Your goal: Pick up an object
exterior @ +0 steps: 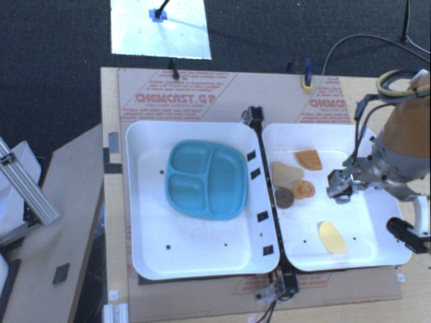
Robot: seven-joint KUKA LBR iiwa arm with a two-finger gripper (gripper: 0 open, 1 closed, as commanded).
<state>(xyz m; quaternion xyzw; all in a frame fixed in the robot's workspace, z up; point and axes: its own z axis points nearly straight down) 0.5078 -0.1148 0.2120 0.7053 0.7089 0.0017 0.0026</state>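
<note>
The right bin (377, 254) holds several small food pieces: an orange wedge (309, 159), a tan flat piece (285, 174), a round orange piece (304, 189), a brown disc (283, 198) and a pale yellow oval (331, 237). My gripper (339, 186) hangs over the middle of this bin, just right of the round orange piece and above the yellow oval. Nothing is visibly held between its fingers, and I cannot make out their spacing.
The left bin (151, 247) holds a blue divided plate (205, 179). A black clip strip (264, 187) runs along the seam between the bins. The arm's body (404, 140) covers the right bin's far right side. A grey frame (27, 187) stands at the left.
</note>
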